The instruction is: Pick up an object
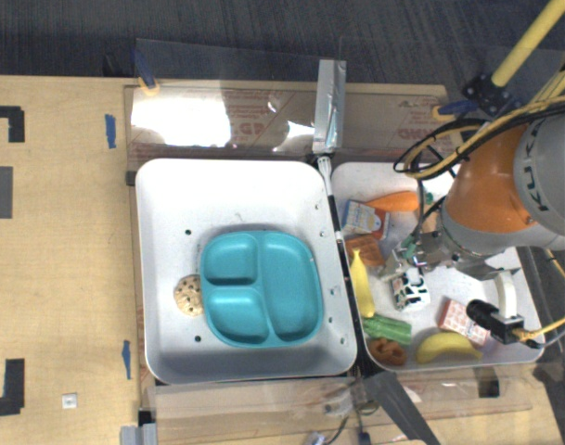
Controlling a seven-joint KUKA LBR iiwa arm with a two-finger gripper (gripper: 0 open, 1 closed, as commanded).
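My gripper [415,256] is low over the middle of the right bin [516,360], below the arm's orange band. Just under it lies a small black-and-white object [411,291]; I cannot see whether they touch. Around it are an orange carrot [393,200], a small pale carton [360,217], a long yellow piece [361,286], a green piece [386,326], a red-brown piece [386,349], a yellow fruit [446,347] and a pink box [458,319].
The left bin [161,193] holds a teal divided plate [261,286] with a cookie [188,295] beside its left edge. The divider between the bins runs just left of the yellow piece. A clear panel stands behind the bins.
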